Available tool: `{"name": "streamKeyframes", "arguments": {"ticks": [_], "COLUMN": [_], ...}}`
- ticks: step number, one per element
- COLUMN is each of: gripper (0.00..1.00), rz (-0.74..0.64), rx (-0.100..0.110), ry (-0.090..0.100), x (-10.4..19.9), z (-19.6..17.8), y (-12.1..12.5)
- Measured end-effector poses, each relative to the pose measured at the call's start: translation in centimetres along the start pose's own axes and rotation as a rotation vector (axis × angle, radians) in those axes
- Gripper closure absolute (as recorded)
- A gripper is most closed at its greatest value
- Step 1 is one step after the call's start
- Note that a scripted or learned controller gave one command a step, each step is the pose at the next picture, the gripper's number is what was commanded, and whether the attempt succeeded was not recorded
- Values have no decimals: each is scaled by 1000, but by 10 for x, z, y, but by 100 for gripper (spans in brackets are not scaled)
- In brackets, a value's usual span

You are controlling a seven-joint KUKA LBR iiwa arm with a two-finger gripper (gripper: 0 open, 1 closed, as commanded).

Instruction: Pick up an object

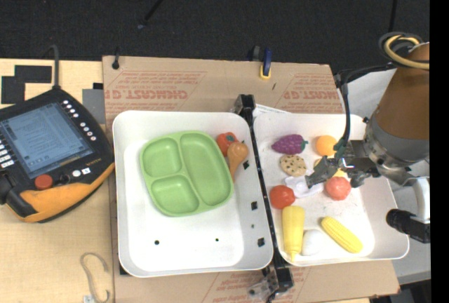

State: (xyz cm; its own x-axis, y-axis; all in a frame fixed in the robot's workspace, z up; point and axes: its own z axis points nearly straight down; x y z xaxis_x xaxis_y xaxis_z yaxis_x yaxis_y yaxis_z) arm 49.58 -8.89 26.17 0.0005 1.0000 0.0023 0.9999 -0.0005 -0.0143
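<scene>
End effector [324, 173] amid cookie [292, 165], tomato [282, 196].

I count two white bins [133, 224], one green divided plate [186, 172], and roughly nine toy foods [289, 145].

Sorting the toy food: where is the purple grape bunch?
The purple grape bunch lies at the right bin's far end, above the cookie, left of the orange.

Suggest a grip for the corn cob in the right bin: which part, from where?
Grip the corn cob across its middle, coming from above. It lies flat and slanted, with bare bin floor along both long sides, so close the fingers across its narrow width.
</scene>
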Motion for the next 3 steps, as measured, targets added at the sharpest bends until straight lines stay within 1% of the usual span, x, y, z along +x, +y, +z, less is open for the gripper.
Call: {"name": "streamKeyframes", "arguments": {"ticks": [1, 2, 3], "gripper": [0, 0, 0], "rz": [-2, -2, -2], "rx": [-10, -4, -5], "ry": [-1, 0, 0], "x": [0, 1, 8], "z": [-5, 60, 116], "y": [2, 0, -9]}}
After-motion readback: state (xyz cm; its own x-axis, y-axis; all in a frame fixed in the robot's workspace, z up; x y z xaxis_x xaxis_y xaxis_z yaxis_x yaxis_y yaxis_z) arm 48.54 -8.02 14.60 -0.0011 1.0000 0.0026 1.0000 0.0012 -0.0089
